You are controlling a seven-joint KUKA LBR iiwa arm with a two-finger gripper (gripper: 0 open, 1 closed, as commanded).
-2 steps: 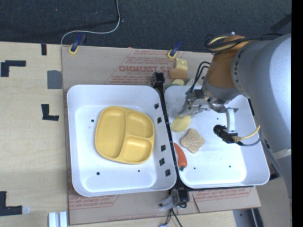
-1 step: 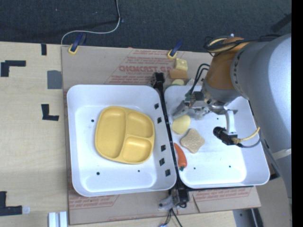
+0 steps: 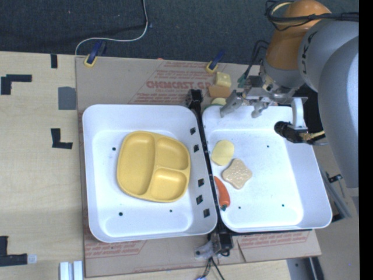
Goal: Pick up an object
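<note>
The right bin [image 3: 303,209] holds a pale yellow round piece [image 3: 223,152], a tan bread-shaped piece [image 3: 236,174] and an orange carrot-like piece [image 3: 222,193] lying against its left wall. My gripper [image 3: 243,107] hangs over the bin's far left corner, above and beyond these pieces. Its fingers [image 3: 229,105] are spread open with nothing between them. A yellow divided plate [image 3: 154,166] lies in the left bin [image 3: 99,214].
Just beyond the bins, left of the gripper, sit a yellow block [image 3: 222,79], a tan block [image 3: 219,90] and a small pale piece [image 3: 217,101] on the cardboard. The grey arm [image 3: 326,51] looms over the right bin's far right corner.
</note>
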